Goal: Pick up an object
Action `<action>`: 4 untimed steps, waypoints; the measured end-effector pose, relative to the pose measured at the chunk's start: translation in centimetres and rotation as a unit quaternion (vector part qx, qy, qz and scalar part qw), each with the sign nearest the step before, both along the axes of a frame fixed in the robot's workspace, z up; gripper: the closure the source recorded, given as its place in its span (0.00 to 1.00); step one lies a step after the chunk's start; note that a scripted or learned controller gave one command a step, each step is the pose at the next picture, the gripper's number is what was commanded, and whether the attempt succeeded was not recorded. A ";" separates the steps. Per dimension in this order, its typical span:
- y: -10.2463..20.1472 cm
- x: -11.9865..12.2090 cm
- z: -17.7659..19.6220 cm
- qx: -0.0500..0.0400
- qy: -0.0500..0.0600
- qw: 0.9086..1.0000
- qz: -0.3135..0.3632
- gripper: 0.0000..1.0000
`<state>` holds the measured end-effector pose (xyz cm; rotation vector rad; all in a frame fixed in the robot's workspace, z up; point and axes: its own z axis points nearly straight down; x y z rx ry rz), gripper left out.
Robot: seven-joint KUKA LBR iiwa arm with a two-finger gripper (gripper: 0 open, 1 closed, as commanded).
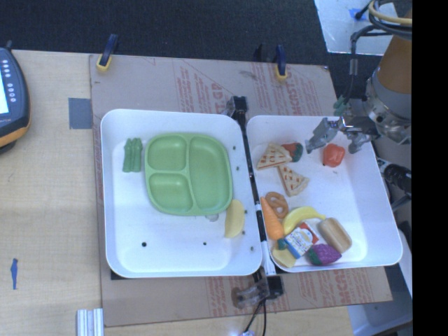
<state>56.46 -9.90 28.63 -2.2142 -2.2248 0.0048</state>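
Note:
My gripper (pixel 339 141) hangs over the far right part of the right bin (pixel 364 208), its two grey fingers spread open. A small red toy vegetable (pixel 334 155) lies on the bin floor just below and between the fingertips, with nothing clamped on it. Further left in the same bin lie a toy sandwich wedge (pixel 274 157), a pizza slice (pixel 294 181), a pretzel (pixel 275 203), a carrot (pixel 273 224), a banana (pixel 302 217), a hot dog bun (pixel 335 234), a small carton (pixel 299 242) and a purple fruit (pixel 324 255).
The left bin (pixel 175 254) holds a green divided plate (pixel 189 172), a green bean pod (pixel 132 155) and a yellow slice (pixel 234 219). A black divider (pixel 246 159) runs between the bins. A handheld pendant (pixel 10 96) rests at the bench's far left.

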 end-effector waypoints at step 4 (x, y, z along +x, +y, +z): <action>-0.5 7.0 -19.4 0.000 -0.002 1.000 0.002 0.00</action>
